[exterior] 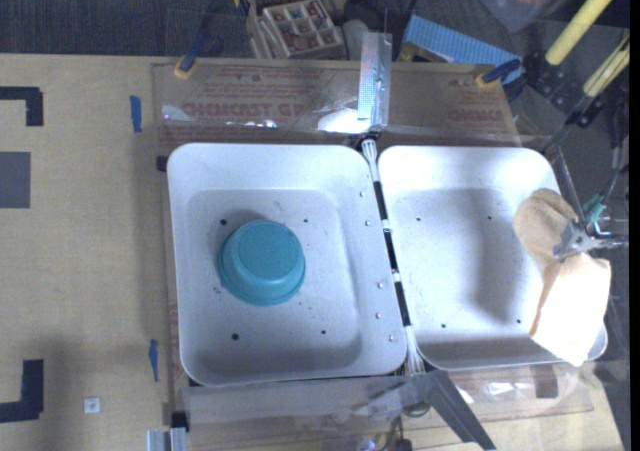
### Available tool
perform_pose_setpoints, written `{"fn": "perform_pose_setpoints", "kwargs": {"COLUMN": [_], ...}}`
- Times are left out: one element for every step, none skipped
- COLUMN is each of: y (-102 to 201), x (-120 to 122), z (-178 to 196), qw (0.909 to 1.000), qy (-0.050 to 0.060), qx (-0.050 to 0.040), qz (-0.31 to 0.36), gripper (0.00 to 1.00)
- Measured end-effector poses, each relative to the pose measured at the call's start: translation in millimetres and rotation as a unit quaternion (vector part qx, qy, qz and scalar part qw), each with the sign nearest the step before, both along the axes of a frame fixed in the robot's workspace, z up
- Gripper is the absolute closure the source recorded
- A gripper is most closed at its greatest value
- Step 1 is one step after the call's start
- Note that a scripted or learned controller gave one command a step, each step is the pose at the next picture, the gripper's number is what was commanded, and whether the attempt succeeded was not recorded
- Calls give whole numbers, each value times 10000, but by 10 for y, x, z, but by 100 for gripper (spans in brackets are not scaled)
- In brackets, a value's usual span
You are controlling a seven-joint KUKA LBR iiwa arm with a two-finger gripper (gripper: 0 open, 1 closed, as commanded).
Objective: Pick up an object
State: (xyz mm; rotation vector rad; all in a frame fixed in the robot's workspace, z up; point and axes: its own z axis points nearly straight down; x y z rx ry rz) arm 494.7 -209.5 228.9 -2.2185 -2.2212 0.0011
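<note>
A teal bowl [262, 261] sits upside down in the left bin [200, 174], a little toward that bin's left side and roughly midway between its far and near walls, touching no wall. The right bin [450, 164] lies just beside it, the two meeting along a dark seam at the middle of the bench [80, 239].

At the right bin's right rim hangs a pale tan, cloth-like thing [572, 304] — partly over the rim and partly beyond it, toward the bin's near right corner. A second, rounder tan patch [543, 219] shows just above it, against the same rim. A small metallic piece with a touch of green sits between the two, at about where the gripper [588, 231] would be; it is too small and blurred to make out, so whether the jaws are parted or closed, or have hold of the cloth, cannot be told.
</note>
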Motion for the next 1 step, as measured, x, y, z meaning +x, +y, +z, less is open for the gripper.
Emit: {"fn": "perform_pose_setpoints", "kwargs": {"y": [361], "x": [-152], "z": [-1168], "qw": [9986], "qy": [-10], "qx": [-5], "qz": [529], "gripper": [0]}}
